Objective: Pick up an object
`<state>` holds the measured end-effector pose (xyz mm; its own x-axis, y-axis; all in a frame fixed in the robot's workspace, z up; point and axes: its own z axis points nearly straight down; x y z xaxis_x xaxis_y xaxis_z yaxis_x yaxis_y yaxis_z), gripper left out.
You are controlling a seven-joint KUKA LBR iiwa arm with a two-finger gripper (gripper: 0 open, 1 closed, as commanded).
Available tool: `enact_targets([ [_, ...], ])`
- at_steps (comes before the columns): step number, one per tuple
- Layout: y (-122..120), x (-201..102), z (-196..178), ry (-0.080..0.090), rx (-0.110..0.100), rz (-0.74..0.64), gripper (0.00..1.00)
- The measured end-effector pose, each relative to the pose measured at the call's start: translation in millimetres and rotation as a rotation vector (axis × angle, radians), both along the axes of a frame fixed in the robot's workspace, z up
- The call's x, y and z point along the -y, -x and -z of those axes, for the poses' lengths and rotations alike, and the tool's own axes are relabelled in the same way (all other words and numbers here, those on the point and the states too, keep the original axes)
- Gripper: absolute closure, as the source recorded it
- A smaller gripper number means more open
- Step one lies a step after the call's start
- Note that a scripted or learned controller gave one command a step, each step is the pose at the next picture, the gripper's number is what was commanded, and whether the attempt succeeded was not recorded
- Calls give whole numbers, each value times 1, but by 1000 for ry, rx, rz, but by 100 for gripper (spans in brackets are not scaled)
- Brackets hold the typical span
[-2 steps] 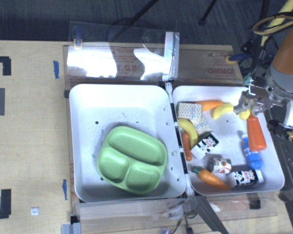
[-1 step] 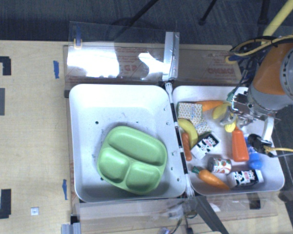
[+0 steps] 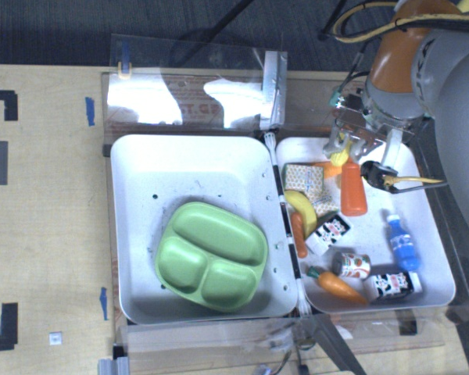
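My gripper [image 3: 349, 144] hangs over the far end of the right bin [image 3: 440, 281], just above the yellow cap of an orange bottle [image 3: 353, 191] that lies lengthwise there. A checkered packet [image 3: 303, 178], a banana [image 3: 298, 203] and an orange sausage [image 3: 298, 234] lie left of the bottle. Closer to the front are a cow-patterned carton [image 3: 333, 230], a small can [image 3: 352, 266], a carrot [image 3: 338, 285], a second cow-patterned carton [image 3: 392, 284] and a blue bottle [image 3: 402, 245].
The left bin [image 3: 141, 153] holds a green divided plate [image 3: 211, 255] toward its front. A clear panel [image 3: 189, 92] stands behind the left bin. The grey arm [image 3: 445, 76] reaches over the right bin's far right corner.
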<state>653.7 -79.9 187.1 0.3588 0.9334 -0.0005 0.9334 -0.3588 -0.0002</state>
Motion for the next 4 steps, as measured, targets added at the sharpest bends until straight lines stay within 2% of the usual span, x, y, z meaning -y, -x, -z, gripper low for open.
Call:
enact_targets([
  [1, 0, 0, 0, 0, 0, 0, 0],
  [2, -1, -1, -10, 2, 2, -3, 100],
  [3, -13, 59, -165, 1, 1, -116, 100],
  [4, -14, 67, -176, 3, 4, -312, 100],
])
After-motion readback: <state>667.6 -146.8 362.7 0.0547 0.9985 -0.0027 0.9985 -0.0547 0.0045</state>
